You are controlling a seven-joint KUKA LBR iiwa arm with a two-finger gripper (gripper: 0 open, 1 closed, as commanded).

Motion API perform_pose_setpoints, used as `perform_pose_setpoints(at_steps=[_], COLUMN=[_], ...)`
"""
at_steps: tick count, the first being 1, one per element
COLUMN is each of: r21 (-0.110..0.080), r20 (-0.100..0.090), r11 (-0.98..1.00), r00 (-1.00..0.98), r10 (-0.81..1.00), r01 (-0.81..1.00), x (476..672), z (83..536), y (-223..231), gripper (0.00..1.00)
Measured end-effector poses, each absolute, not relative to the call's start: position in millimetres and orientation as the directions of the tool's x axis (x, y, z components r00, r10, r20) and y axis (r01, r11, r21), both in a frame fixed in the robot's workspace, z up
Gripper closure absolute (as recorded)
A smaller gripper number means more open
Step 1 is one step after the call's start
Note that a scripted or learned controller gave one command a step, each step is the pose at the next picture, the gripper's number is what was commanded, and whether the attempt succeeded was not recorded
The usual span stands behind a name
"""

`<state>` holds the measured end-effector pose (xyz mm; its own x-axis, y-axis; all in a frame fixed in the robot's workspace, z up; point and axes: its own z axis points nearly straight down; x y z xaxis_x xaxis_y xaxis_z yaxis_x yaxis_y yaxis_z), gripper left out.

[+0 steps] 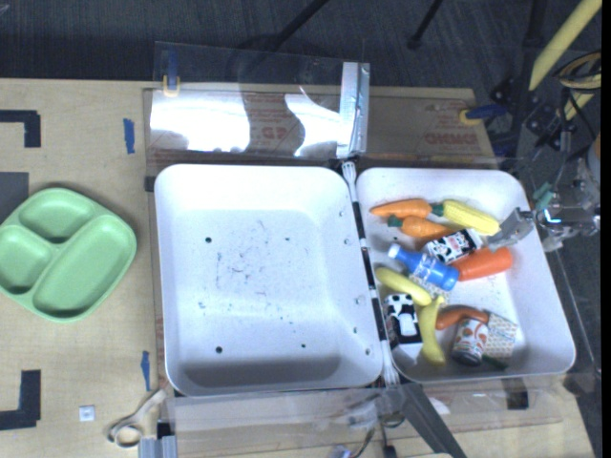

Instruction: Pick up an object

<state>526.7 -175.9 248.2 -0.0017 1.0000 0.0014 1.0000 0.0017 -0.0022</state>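
Looked like a robotics lab; two white bins (256,184) on a wooden bench (76,141) marked with blue tape (128,135); tripod legs (434,8) and cables (573,65) behind.

We see a pale wooden bench (86,370) carrying two shallow white plastic bins side by side, the left bin (256,273) and the right bin (544,299) touching along their shared edge. To the far left on the bench lies a light green three-compartment plastic plate (65,252), well apart from the bins. Black tape marks (23,128) and short blue tape strips (128,135) sit on the wood, and a clear plastic panel (250,113) stands at the far side behind the left bin.
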Motion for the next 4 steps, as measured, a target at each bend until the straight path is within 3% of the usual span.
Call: perform_pose_setpoints(at_steps=[1, 2, 3, 4], r21=[0.002, 0.035, 0.052, 0.027], r20=[0.0, -0.005, -0.013, -0.003], r11=[-0.001, 0.082, 0.209, 0.224], r00=[0.001, -0.082, -0.209, -0.224], r10=[1.0, 0.997, 0.978, 0.975], r01=[1.0, 0.996, 0.976, 0.974], x=[575.9, 628.2, 569.9, 653.5], z=[130.7, 110.4, 108.5, 106.9], y=[-211.8, -212.3, -217.1, -217.1], gripper=[0.0, 0.0, 0.0, 0.0])
